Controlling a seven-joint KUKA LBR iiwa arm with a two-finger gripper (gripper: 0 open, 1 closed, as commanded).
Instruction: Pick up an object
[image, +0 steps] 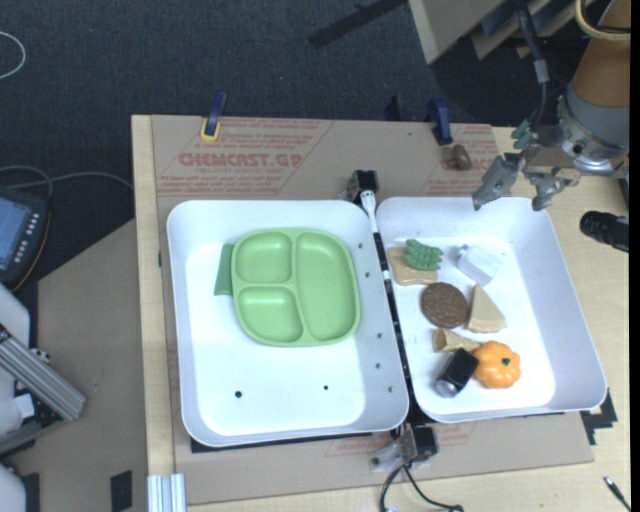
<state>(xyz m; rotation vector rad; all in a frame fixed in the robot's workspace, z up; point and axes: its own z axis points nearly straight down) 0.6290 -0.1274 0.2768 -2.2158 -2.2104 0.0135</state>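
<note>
Dark carpet surrounds the cardboard-topped bench (300, 150); end effector (519, 190) spread wide, empty.

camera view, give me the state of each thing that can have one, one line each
gripper: jaws spread open, holding nothing, above the right bin's far edge
green plate: lying flat, right way up, in the left bin
green square: tucked partly under the plate's left side
orange pumpkin: resting in the right bin, untouched
black block: lying against the pumpkin
brown disc: lying flat among the toys
</note>
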